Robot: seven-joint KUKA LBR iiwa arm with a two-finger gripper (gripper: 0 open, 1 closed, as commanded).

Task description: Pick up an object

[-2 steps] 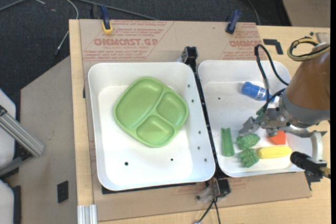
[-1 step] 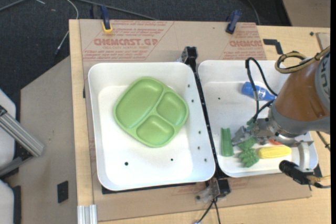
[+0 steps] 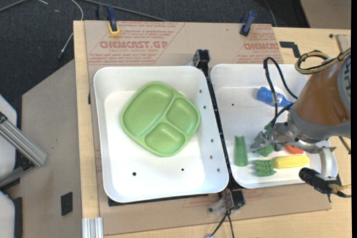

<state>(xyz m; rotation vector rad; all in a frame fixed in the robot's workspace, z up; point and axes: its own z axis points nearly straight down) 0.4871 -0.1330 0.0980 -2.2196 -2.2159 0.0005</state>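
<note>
My gripper (image 3: 264, 143) is down low in the right bin (image 3: 234, 78), near its front half. A small green piece (image 3: 267, 149) lies right at its tip; whether it is gripped is not visible. A green stick (image 3: 240, 150) lies just left of the gripper. In front of it rests a yellow corn cob (image 3: 290, 161) with a green leafy end (image 3: 264, 168). An orange piece (image 3: 294, 149) peeks out under the wrist. A blue object (image 3: 268, 96) sits farther back in the same bin.
The left bin (image 3: 109, 175) holds a light green divided plate (image 3: 160, 118). Black cables (image 3: 273, 72) loop over the right bin's back. Clamps (image 3: 113, 26) hold the cardboard base at the far edge.
</note>
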